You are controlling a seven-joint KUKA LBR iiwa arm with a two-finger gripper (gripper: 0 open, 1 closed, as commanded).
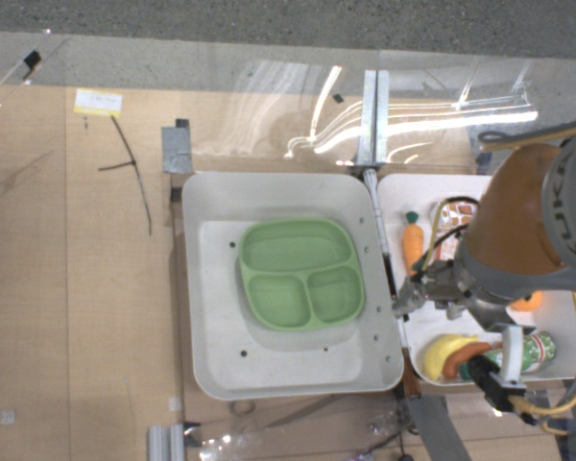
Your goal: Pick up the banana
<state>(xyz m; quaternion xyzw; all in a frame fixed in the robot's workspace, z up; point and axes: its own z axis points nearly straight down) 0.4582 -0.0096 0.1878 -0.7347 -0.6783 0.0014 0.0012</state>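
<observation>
Arm [533, 229] overhangs right bin [392, 192]; carrot [414, 241] upright. Banana [444, 351] beside can [530, 350], long axis running left-right. Gripper [448, 296] state: cannot tell.

Arm [528, 229] body covers most of right bin [392, 200]; its contents there hidden. Banana [442, 353], lower right of frame, partly overlapped by a reddish item [466, 355] too small to identify. Gripper fingers not discernible under the wrist.

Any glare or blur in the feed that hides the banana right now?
Camera view: bright streaks of glare lie on the clear panel behind the bins, well away from the banana. The banana is lit evenly and fairly sharp; the arm covers part of the right bin beside it.
</observation>
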